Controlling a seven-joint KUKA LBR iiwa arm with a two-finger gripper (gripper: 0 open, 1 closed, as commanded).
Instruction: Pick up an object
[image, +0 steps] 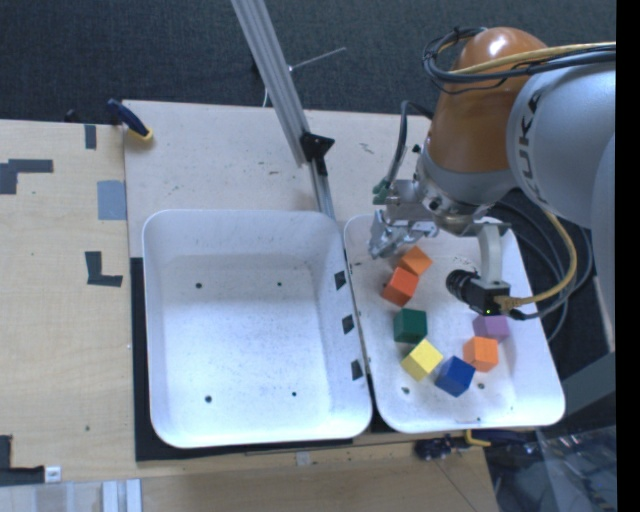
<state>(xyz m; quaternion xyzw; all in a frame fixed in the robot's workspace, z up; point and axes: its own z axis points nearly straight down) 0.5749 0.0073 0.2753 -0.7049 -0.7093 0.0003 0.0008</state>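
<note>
The arm (520, 110) is reaching in from the right and hanging its claw (392, 240) over the far left part of the right bin (530, 400), close to the wall it shares with the left bin (240, 330). I cannot tell from here whether the claw is spread or pressed together; nothing is showing between its tips.

Just below the claw, an orange block (405, 277) is lying in the right bin. It is looking like two cubes joined, or one elongated piece, with its long axis running on a slant: the upper end is pointing up and to the right, towards the claw, and the lower end down and to the left. It is sitting just beside the claw tips, and whether they are touching it is not clear.

Further below the claw, a green cube (409, 325) is resting near the orange block. Beyond that, a yellow cube (423, 358) is sitting tilted with a corner pointing down, touching or nearly touching a blue cube (455, 376). To the claw's lower right, a small orange cube (482, 352) is lying just under a purple cube (491, 325).
</note>
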